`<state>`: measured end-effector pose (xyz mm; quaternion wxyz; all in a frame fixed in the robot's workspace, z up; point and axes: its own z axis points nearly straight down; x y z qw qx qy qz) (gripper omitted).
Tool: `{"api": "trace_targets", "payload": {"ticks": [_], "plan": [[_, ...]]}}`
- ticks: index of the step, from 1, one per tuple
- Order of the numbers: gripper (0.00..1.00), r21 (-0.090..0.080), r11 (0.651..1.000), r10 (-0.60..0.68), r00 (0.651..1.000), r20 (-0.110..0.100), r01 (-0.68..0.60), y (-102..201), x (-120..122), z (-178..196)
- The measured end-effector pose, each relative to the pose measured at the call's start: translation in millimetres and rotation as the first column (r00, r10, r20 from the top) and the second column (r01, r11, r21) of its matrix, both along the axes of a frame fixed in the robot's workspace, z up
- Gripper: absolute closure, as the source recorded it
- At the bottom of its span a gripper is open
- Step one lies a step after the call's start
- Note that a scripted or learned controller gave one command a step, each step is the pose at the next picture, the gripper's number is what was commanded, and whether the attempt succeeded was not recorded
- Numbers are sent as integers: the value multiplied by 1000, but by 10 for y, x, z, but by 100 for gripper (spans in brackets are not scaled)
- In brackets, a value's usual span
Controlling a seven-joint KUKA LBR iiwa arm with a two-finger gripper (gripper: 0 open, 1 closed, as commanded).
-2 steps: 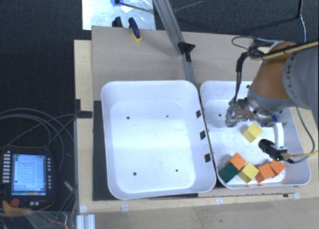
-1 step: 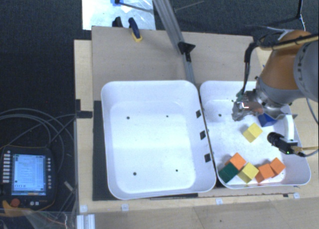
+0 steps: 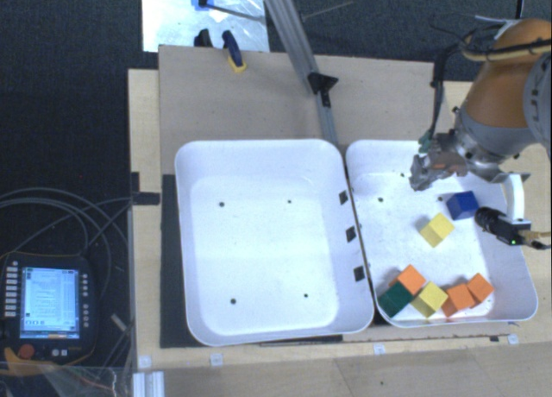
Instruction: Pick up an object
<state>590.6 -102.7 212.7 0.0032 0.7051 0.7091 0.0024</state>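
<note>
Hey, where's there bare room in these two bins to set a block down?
The left bin offers a wide bare floor. In the right bin, free floor runs along its left wall. Crowded: the near right corner with the green cube cluster, and around the gripper by the blue cube.

arm cut off at right edge; hand too blurred to read; green block partly hidden behind neighbouring blocks

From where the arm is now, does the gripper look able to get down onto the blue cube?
Probably yes. The gripper hangs over the right bin, just left of the blue cube. The cube sits apart from the yellow cube, with nothing on top, leaving its top free.
</note>
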Motion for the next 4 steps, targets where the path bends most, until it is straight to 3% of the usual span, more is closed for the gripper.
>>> {"api": "trace_targets", "payload": {"ticks": [1,2,4], "plan": [[100,-1,1000,0,1000,1,0,-30,118,541],[100,3,1000,5,1000,-8,-5,578,-49,481],[100,3,1000,5,1000,-7,-5,1512,-458,503]]}}
